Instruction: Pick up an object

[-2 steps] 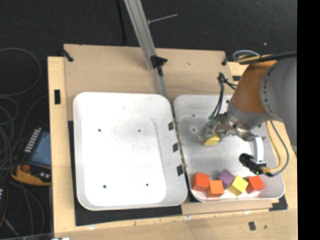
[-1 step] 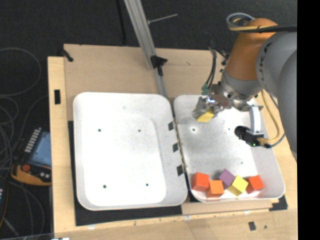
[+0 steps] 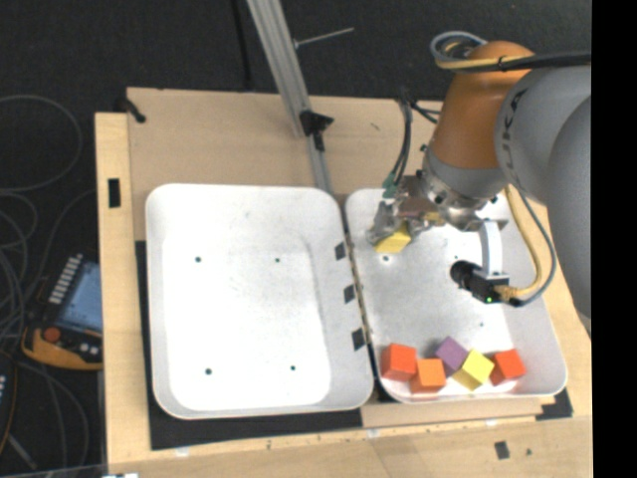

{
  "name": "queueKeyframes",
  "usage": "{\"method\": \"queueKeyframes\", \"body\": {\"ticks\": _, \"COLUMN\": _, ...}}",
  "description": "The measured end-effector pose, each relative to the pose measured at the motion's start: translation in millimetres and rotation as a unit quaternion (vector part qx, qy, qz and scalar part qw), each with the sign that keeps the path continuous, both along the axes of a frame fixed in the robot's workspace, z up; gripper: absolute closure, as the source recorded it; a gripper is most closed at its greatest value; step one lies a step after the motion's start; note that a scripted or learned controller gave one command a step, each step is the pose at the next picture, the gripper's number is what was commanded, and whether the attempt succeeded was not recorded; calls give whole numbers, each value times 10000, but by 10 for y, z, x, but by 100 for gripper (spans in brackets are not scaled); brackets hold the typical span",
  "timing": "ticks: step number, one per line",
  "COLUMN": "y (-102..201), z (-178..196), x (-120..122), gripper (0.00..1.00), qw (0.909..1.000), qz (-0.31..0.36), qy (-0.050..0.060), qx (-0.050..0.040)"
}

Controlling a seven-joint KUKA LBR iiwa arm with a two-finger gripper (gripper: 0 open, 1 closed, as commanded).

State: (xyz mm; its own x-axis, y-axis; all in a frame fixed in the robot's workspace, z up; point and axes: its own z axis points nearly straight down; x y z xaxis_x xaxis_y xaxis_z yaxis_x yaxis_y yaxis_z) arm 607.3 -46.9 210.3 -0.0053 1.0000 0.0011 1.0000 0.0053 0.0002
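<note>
My gripper (image 3: 395, 229) hangs over the far left part of the right bin (image 3: 438, 297), close to the rim it shares with the left bin. A small yellow block (image 3: 395, 241) sits between its fingers, tilted and lifted off the bin floor. Along the near wall of the right bin lie several blocks: two orange ones (image 3: 401, 359) (image 3: 430, 373), a purple one (image 3: 452, 353), a yellow one (image 3: 477, 368) and a red-orange one (image 3: 509, 364).
The left bin (image 3: 244, 297) lies beside the right one on the wooden bench. A slanted metal pole (image 3: 289, 78) rises from behind the bins. A black cable plug (image 3: 476, 281) dangles from the arm over the right bin.
</note>
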Motion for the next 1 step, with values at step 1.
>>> {"method": "queueKeyframes", "body": {"ticks": 1, "y": 816, "z": 157, "x": -75, "gripper": 100, "qw": 10000, "qz": 27, "qy": -11, "qx": 11}}
